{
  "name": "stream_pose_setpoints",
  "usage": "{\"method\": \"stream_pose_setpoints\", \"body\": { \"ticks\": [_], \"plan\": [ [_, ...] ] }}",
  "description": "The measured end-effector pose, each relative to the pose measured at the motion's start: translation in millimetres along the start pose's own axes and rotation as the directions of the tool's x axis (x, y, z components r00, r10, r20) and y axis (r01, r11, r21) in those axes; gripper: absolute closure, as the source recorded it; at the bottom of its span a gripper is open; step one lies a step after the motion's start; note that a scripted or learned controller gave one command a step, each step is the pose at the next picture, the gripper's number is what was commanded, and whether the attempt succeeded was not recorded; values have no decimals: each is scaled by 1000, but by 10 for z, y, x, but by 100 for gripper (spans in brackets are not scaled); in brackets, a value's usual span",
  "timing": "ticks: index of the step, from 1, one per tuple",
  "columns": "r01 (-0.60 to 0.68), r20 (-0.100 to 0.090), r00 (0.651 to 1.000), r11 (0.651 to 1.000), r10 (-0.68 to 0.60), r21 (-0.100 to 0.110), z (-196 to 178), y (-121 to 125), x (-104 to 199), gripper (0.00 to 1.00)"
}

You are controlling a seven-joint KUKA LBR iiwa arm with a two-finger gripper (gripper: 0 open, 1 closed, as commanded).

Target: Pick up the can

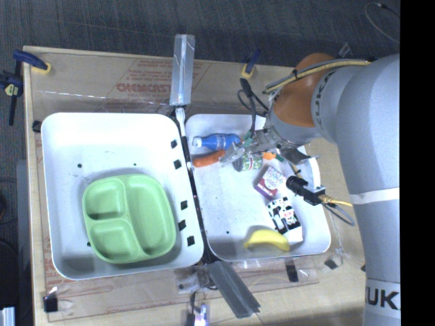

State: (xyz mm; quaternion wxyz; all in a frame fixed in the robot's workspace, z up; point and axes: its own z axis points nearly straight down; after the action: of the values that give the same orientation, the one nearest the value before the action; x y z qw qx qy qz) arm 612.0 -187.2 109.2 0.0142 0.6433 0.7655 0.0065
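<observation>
White letters "UK" stand on the grey arm near its lower end. Red print on the bench sheet beyond the bins is too faint to read.

Bench with two white bins side by side

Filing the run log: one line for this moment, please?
arm: over right bin | gripper: at can | grasp: unclear

The small silvery metal can with green-and-red label lies tipped in the right bin, toward twelve o'clock, beside a blue bottle.
</observation>
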Motion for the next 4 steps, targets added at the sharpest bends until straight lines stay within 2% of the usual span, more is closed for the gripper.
{"method": "stream_pose_setpoints", "body": {
  "ticks": [1, 2, 3, 4],
  "plan": [
    [198, -20, 980, 980, -197, 29, -543, 368, -18, 0],
    [210, -4, 978, 978, -210, 6, -49, -148, -144, 0],
    [237, -19, 972, 971, -236, 24, 160, -72, -196, 0],
    [240, -20, 971, 970, -239, 27, 67, -73, -188, 100]
  ]
}}
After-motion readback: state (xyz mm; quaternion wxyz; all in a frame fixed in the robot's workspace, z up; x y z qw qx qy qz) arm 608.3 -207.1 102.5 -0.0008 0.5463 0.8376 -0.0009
